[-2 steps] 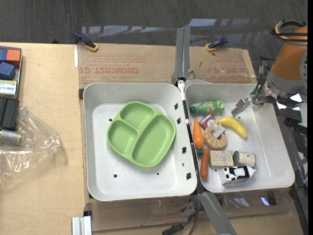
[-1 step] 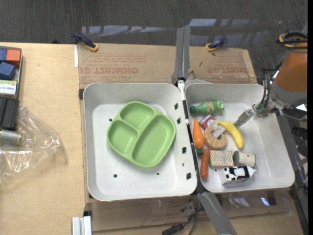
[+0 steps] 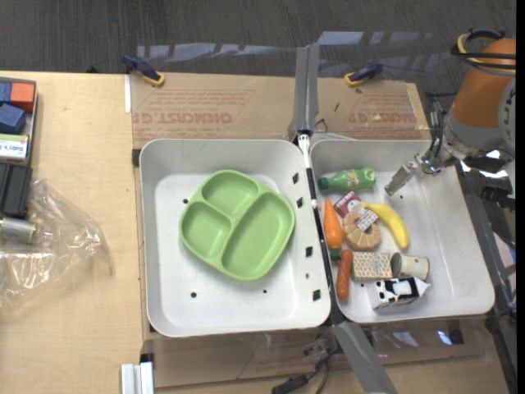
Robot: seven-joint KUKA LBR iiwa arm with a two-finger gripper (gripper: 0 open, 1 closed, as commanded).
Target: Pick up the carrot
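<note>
Two shallow white bins sit side by side; the left bin (image 3: 164,302) holds a green three-compartment plastic plate (image 3: 237,224), and the right bin (image 3: 459,245) holds the clutter. Orange carrot (image 3: 331,224) lies against the right bin's left wall, just left of a round tan biscuit-like item (image 3: 362,230), below a green plastic bottle (image 3: 347,178), above a red-orange sausage-shaped piece (image 3: 344,272), with a yellow banana (image 3: 390,222) further right. Grey two-finger gripper (image 3: 396,183) hangs over the right bin's upper middle, well apart from the carrot, nothing between its fingers; open or closed, cannot tell.
</note>
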